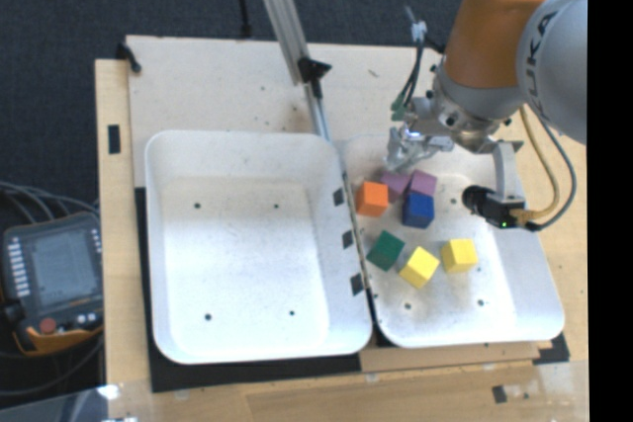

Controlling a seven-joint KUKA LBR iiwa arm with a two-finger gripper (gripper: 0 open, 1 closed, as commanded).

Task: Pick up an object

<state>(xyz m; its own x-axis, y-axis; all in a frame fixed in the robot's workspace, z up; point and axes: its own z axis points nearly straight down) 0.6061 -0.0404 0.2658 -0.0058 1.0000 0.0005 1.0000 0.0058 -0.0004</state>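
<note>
Looking down, we note the arm over the right bin, its gripper low at the bin's far edge; finger state, we cannot tell. Just beside it cluster purple blocks, an orange block and a blue block; green and yellow blocks lie nearer.

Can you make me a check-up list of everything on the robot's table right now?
Surface: wooden bench bearing left bin and right bin.
Job's things: in the right bin, orange cube, blue cube, green cube, two yellow cubes, two purple cubes.
Clutter: nothing seen.
Grippers: pincer low above the purple cubes.
Cables: along the arm.
Surroundings: metal pole, control pendant, dark floor.
</note>
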